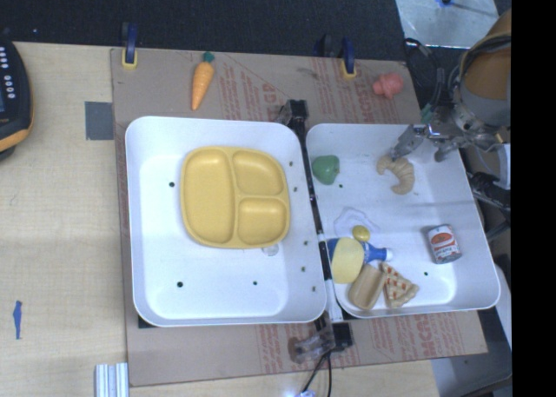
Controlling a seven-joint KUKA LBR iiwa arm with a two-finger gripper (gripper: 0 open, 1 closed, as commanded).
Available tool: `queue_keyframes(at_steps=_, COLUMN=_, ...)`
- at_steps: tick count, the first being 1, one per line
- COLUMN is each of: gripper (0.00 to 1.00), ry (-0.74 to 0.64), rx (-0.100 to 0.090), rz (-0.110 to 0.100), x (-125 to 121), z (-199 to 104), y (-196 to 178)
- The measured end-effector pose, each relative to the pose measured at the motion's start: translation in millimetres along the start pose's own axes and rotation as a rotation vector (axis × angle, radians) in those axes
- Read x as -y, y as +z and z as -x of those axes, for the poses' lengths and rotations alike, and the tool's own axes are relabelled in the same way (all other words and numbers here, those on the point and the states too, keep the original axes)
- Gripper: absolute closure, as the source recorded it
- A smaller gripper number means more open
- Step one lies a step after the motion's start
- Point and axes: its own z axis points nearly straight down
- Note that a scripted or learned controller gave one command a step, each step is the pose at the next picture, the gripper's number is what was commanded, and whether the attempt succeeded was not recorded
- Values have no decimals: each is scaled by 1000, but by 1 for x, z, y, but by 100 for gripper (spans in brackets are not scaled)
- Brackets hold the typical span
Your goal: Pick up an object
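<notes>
**Gripper at the croissant in the right bin**

Over the far part of the right bin (pixel 486 295), the gripper (pixel 405 148) reaches in from the right edge, with the grey arm and its orange band (pixel 488 74) behind it. Its fingers point toward the croissant (pixel 399 173), which lies on the bin floor just below them; whether they are spread or closed, and whether they touch the pastry, I cannot tell at this size.

Other things in the same bin: a green piece (pixel 326 168) near the left wall, a small can with a red label (pixel 444 243) toward the right wall, and a cluster at the near left corner made up of a yellow piece (pixel 347 260), a small yellow knob (pixel 360 234), a blue bit (pixel 376 254), a bread roll (pixel 366 287) and a pizza slice (pixel 398 286), all touching or nearly so.

The left bin (pixel 156 295) holds a yellow divided plate (pixel 234 196) with three compartments, lying flat near the middle.

Outside the bins, on the brown board (pixel 243 82), a toy carrot (pixel 201 81) lies beyond the left bin and a pink object (pixel 388 85) sits beyond the right bin. Blue clamps (pixel 129 43) grip the board's far edge.
</notes>
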Motion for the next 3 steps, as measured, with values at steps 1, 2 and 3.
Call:
queue_keyframes(at_steps=1, gripper=0, ry=5, rx=-6, rz=-16, x=101, z=-46, y=-39)
queue_keyframes(at_steps=2, gripper=0, ry=-1, rx=-5, rz=-13, x=119, z=-115, y=41)
queue_keyframes(at_steps=3, gripper=100, ry=3, rx=-2, rz=-4, x=116, z=-111, y=26)
